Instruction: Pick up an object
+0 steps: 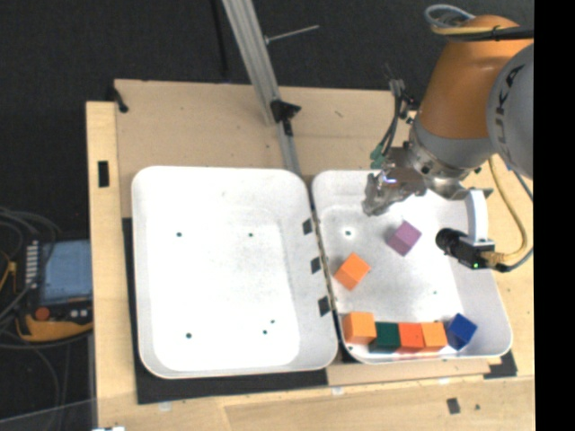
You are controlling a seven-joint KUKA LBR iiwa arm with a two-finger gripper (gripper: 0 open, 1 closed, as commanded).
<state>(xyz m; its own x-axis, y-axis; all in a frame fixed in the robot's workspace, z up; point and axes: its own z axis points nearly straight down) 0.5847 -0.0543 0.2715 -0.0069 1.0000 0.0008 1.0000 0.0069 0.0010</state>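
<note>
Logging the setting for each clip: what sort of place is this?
Likely a robot lab's grasping test bench: a plywood bench, two white bins holding coloured blocks, and loose cables beside it.

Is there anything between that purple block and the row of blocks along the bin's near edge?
In the camera view, only bare white bin floor lies between the purple block and the row.

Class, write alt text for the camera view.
A robot gripper hangs over the right bin near a purple cube and an orange cube. Five blocks line its near wall.
</note>
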